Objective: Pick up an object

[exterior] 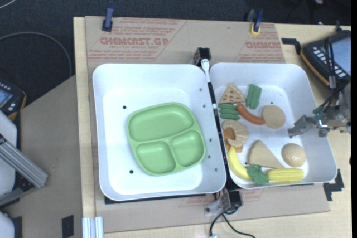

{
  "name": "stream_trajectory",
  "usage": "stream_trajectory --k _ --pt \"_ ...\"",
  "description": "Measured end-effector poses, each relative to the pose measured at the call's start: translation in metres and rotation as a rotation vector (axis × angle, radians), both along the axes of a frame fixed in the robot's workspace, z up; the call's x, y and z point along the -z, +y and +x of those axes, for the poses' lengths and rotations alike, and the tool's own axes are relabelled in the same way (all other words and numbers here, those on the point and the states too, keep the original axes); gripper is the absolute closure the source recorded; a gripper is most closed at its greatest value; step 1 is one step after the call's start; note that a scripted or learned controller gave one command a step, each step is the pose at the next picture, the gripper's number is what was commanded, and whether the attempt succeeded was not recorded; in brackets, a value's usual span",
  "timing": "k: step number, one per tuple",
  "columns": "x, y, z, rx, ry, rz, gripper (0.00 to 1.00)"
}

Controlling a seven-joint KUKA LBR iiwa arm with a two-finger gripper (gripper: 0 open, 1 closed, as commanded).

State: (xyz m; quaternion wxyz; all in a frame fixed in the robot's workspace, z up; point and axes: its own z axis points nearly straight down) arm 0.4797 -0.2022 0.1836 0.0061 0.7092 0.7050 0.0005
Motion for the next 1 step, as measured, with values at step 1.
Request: stream_trajectory --k 1 --pt "0.1026 0.0239 0.1022 -0.013 0.002 0.006 0.0"
